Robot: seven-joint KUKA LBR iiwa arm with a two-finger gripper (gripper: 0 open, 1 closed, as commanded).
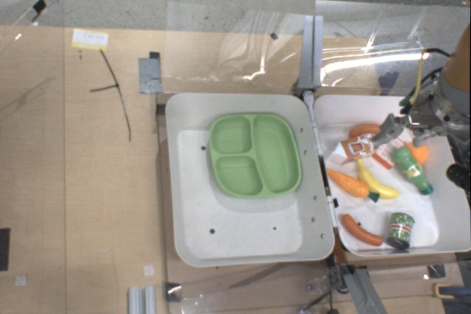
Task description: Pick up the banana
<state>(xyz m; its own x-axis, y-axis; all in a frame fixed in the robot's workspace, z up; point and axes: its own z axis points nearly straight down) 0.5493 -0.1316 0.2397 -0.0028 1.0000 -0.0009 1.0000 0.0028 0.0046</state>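
One banana (377, 183), two sausages (361, 230) — perhaps

The gripper (397, 125) hangs over the right bin (434, 240). Just below it lies the banana (375, 184), with the bottle (411, 169) to its right, a carrot (348, 183) left, and what seems a can (400, 230) farther below.

One camera hangs fixed above the bench (73, 158), looking down at a slant and from fairly far off. It takes in both white bins: the left bin (184, 232) whole, the right bin (427, 243) (cut at the frame's edge) partly.
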